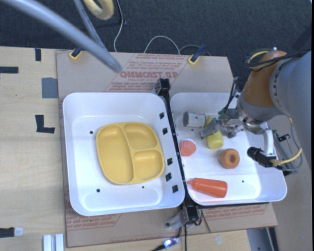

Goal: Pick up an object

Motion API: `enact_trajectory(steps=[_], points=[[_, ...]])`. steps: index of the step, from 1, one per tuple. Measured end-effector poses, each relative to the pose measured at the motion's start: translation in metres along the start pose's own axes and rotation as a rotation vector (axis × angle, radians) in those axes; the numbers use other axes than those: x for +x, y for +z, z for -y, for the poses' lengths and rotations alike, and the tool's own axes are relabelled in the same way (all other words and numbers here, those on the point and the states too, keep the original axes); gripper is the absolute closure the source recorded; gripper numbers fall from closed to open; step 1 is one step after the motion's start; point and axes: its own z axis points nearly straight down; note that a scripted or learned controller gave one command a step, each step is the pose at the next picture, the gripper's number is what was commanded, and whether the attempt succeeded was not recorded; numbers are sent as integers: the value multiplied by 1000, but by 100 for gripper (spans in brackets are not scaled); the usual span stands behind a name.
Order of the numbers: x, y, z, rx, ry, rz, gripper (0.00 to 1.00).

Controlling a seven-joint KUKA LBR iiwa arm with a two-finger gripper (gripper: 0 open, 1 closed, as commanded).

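Left white bin (78, 192) holds a yellow three-compartment tray (130, 152), lying flat near its centre. Both bins rest on a cardboard sheet (146, 72) with red printed lettering, laid on the wooden bench (21, 156). Yellow (75, 53) and blue (197, 54) clamps grip the sheet's far edge.

yellow tray (130, 153) | orange bottle (208, 186) | brown donut (230, 158) | yellow block (215, 139) | white bins (73, 156)
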Motion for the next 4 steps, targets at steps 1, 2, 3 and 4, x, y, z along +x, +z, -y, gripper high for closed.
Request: enact_trajectory(steps=[1, 2, 3, 4], points=[[-1, -13, 0, -2, 0, 2, 100], [-1, -57, -8, 2, 2, 0, 100], [-6, -100, -7, 2, 3, 0, 100], [-5, -134, -8, 2, 2, 0, 100]])
